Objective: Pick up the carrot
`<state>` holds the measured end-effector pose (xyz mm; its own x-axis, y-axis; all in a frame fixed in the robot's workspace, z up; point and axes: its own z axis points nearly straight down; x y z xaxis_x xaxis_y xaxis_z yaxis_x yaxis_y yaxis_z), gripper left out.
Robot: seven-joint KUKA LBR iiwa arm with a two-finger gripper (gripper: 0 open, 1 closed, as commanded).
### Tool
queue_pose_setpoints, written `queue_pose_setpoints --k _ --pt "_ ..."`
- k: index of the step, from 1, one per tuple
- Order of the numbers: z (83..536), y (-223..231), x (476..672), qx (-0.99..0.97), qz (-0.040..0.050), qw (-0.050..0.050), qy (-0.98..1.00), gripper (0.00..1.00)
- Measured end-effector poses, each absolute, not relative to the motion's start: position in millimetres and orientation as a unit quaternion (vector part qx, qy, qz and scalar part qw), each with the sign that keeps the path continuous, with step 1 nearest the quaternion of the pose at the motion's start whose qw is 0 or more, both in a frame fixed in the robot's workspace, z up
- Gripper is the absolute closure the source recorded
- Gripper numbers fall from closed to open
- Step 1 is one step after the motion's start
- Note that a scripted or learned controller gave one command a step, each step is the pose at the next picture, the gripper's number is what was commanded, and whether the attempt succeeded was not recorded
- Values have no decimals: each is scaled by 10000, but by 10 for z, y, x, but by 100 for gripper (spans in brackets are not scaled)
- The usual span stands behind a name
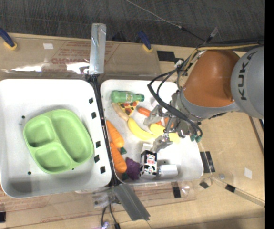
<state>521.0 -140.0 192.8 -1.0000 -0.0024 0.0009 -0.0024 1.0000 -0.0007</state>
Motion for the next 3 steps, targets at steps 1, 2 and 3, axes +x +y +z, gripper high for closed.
queue_pose_setpoints --k 1,2,3 --pt "2417 -1938 5817 895 15 -28 -9960 0" --pt "2227 -1729 5514 3876 -8 4 -9218 0" --pt "2511 -1416 5550 5889 10 -18 -8082 0"
